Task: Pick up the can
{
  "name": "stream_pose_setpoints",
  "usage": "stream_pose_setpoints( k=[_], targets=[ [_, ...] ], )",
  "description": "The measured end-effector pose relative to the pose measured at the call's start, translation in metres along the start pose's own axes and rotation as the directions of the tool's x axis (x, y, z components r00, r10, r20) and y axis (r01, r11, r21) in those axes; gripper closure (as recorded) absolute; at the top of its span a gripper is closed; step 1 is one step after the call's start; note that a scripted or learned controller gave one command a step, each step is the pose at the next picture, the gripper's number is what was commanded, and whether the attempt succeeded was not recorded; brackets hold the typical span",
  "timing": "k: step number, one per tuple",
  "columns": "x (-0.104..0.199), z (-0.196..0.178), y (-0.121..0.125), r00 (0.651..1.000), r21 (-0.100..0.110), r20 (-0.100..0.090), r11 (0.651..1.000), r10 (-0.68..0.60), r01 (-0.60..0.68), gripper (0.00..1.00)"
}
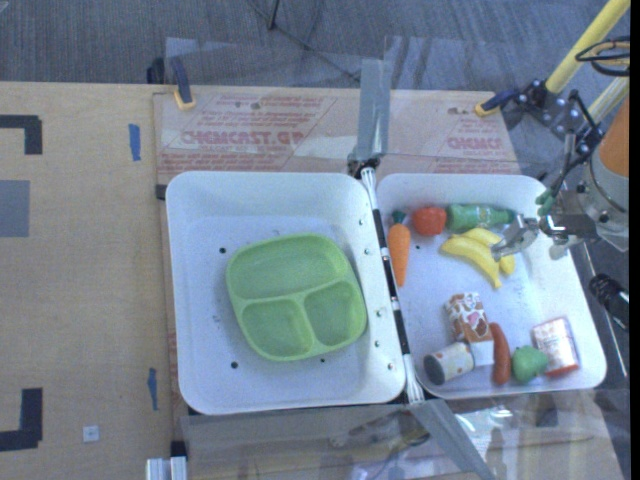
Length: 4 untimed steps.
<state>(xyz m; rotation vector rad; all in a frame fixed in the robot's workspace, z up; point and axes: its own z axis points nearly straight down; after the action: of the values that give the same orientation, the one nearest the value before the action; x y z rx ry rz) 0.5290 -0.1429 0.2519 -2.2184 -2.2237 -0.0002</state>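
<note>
Grey metal of the end effector [521,236] low over the right bin [583,298], at the far end of the yellow bananas [480,253], seemingly touching them. Open or closed: cannot tell, the tip too small and blurred against the white floor. Nothing visibly clamped. Behind it the arm [585,213], cut off by the frame's right edge, with just a sliver of orange band up there.

Just beside the tip, along the bin's far wall: one green bottle [480,215] lying down, its label unreadable, and one red round fruit [430,220], perhaps a tomato. One carrot [399,251] against the left wall, tip toward the near side. Bananas in a single bunch, two or three, hard to separate.

Well apart from the end effector, toward the near wall: one can [450,361] on its side, pale end facing left, untouched. Just above it one brown-and-white carton [468,318], print illegible. To the can's right one red chilli-like piece [499,353], touching one green lumpy thing [527,364], kind unclear, and one red-and-white box [556,345] near the right corner.

Two bins in all; in the left bin [190,268] one green plate [295,296] with three compartments.

Beyond the bins, brown cardboard [250,133] with red lettering, partly hidden by a grey strip, on the bench [80,298].
</note>
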Motion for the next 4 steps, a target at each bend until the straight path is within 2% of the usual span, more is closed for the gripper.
stream_pose_setpoints(
  k=[1,2,3,4],
  targets=[
    [0.036,0.156,0.027,0.983,-0.002,0.000,0.983,0.185,-0.185,0.00],
    [-0.045,0.096,0.035,0.940,-0.001,0.001,0.940,0.341,-0.341,0.00],
    [-0.026,0.163,-0.003,0.970,-0.010,-0.001,0.970,0.242,-0.242,0.00],
    [-0.046,0.094,0.047,0.967,-0.001,0.001,0.967,0.255,-0.255,0.00]
  ],
)
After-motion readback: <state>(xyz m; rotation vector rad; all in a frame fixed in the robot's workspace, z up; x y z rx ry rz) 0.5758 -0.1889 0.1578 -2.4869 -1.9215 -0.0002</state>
